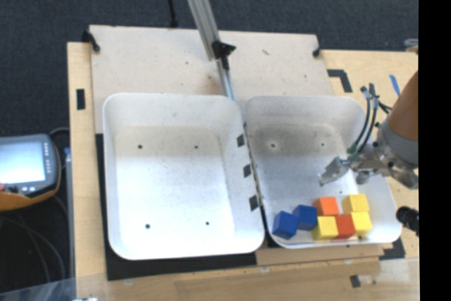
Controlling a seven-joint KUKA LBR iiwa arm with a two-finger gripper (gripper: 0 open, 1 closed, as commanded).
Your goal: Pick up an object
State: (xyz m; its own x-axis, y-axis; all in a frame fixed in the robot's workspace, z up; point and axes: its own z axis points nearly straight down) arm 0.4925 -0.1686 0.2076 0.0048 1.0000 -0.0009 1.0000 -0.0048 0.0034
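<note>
Several small blocks lie clustered at the near edge of the right bin (296, 116): two blue blocks (285, 223), an orange block (328, 206), a red block (344, 225) and three yellow blocks (356, 204). My gripper (344, 175) reaches in from the right and hovers just above and behind the cluster, over the orange and yellow blocks. Its fingers (330, 172) are spread open, and nothing is between them.
The left bin (113, 151) sits beside the right one, sharing a raised middle wall (248, 166). A slanted metal pole (201, 3) rises behind the bins. A small screen device (27, 164) sits off the bench at the left.
</note>
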